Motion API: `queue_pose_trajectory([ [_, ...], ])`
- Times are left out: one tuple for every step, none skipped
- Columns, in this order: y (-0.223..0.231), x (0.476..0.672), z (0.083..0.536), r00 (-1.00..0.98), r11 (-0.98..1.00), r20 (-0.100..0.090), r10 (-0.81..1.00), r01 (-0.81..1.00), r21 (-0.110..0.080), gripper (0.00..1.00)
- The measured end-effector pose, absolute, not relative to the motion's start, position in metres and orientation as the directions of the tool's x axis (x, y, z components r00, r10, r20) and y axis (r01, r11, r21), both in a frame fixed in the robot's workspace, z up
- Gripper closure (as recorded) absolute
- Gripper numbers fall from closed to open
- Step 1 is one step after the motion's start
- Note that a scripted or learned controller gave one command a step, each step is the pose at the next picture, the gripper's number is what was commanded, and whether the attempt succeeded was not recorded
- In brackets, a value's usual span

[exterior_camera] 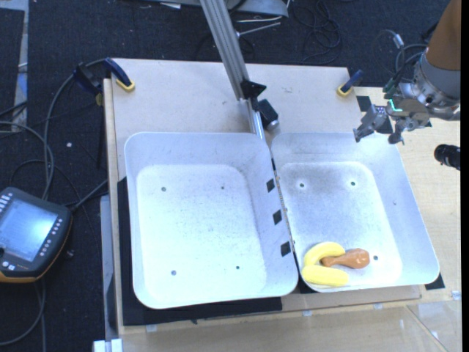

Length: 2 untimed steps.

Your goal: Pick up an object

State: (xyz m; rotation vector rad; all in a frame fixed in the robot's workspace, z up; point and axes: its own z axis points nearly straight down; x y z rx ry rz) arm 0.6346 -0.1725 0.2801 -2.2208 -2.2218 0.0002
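- Pendant [29, 232] lies on the floor left of the bench, cable trailing — parked, out of the work area.
- Left bin [146, 152]: bare white floor.
- Right bin [410, 196]: banana [320, 264] and an orange-brown piece [352, 258] touching it, both against the near wall — likely slid down to the low corner.
- Gripper [379, 128] hangs over the far right rim, fingers spread, nothing between them; well apart from the banana, so judged pre-approach.

Bright, even overhead light, slightly soft focus.
The white bins [198, 218] glare pale and grainy; shadows stay faint, and the dark floor [58, 20] loses detail.
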Motion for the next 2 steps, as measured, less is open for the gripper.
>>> queue_pose_trajectory([
  [-0.172,0.635,0.28,0.0,0.0,0.0,1.0,1.0,0.0,0.0],
  [-0.168,0.632,0.237,-0.001,0.001,0.001,1.0,1.0,-0.003,0.0],
])
